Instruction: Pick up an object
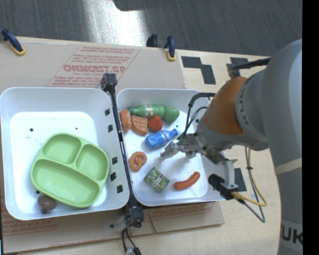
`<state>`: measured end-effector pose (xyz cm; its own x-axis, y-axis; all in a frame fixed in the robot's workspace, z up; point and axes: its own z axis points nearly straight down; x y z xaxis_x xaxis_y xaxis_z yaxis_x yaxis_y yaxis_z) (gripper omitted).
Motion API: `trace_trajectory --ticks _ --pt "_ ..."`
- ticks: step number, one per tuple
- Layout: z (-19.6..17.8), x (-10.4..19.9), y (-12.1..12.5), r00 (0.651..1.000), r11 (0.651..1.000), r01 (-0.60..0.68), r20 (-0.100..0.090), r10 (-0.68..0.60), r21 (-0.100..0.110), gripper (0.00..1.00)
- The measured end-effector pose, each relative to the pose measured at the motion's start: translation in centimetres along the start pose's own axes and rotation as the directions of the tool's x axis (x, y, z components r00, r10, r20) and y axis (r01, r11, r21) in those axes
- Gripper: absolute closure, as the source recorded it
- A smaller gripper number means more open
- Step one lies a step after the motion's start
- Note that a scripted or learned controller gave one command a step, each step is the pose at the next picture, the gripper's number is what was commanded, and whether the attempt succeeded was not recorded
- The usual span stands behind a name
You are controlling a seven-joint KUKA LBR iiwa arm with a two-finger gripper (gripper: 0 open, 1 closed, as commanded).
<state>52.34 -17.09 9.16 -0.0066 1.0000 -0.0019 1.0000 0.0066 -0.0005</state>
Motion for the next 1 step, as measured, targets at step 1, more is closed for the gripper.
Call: trace_trajectory --ticks 1 --pt "-1.01 0.00 0.04 1.000 1.000 0.004 0.000 -0.004 0.001 1.00"
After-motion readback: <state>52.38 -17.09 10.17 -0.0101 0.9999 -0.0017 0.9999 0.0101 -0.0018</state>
